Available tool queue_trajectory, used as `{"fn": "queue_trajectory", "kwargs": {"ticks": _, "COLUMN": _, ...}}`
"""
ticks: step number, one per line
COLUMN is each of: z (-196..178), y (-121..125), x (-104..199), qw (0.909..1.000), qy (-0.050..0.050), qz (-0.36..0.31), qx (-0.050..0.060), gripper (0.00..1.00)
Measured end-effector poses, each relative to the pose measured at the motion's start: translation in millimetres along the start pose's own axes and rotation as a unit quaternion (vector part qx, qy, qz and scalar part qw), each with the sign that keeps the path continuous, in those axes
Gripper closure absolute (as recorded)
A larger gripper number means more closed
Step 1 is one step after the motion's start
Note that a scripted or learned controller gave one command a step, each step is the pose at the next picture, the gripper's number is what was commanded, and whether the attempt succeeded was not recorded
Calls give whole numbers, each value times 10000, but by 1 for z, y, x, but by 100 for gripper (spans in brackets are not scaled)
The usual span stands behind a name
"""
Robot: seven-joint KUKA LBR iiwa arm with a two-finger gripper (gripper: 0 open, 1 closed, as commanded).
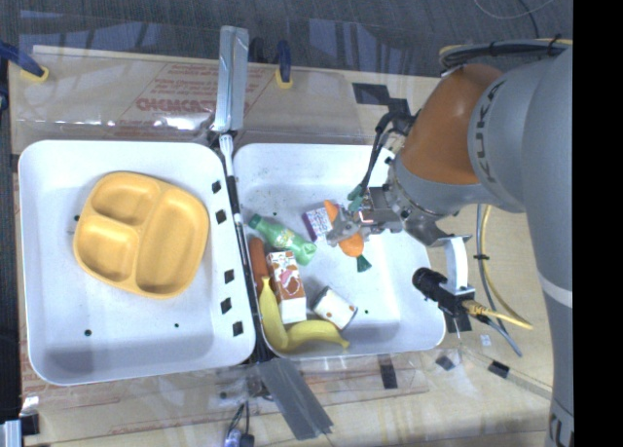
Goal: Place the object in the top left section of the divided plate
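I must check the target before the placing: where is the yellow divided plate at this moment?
In the camera view, the yellow divided plate lies in the left white bin, toward its upper half, apart from the banana and other items in the right bin.

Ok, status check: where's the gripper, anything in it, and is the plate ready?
Gripper down in right bin, at the orange carrot; grasp unconfirmed. Yellow divided plate in left bin, nothing on it. Green bottle, purple packet close beside.
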State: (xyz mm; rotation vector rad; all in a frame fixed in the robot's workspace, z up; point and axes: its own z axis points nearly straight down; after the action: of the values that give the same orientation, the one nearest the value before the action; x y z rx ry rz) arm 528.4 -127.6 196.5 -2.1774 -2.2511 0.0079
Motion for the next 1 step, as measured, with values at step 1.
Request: {"fn": "queue_trajectory", "kwargs": {"ticks": 1, "z": 0, "y": 0, "x": 0, "qw": 10000, "qy": 0, "qz": 1, "qx": -1, "gripper": 0}}
